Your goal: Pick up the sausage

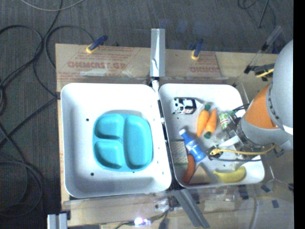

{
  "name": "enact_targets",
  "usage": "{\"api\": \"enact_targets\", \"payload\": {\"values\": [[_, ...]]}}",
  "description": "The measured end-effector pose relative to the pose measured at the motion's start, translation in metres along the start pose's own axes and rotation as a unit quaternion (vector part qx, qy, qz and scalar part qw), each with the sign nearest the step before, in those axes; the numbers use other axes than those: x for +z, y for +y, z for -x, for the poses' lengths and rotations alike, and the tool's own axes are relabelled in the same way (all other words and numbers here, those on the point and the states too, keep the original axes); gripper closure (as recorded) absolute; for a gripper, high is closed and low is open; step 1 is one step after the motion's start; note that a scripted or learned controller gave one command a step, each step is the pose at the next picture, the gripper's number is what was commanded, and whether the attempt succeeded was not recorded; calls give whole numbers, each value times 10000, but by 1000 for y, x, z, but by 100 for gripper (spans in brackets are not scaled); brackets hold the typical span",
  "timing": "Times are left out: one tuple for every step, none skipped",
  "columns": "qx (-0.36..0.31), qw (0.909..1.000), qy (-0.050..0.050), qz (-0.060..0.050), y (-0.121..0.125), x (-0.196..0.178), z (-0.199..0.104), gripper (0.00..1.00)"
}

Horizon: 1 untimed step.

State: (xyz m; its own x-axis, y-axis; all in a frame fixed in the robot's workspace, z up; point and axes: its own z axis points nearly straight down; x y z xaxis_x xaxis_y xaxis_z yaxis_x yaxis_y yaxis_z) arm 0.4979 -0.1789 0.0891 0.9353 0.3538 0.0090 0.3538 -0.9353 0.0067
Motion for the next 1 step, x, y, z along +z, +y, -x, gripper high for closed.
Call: {"api": "enact_targets", "payload": {"values": [[-284,9996,-14,-12,-42,1,-89,0]]}}
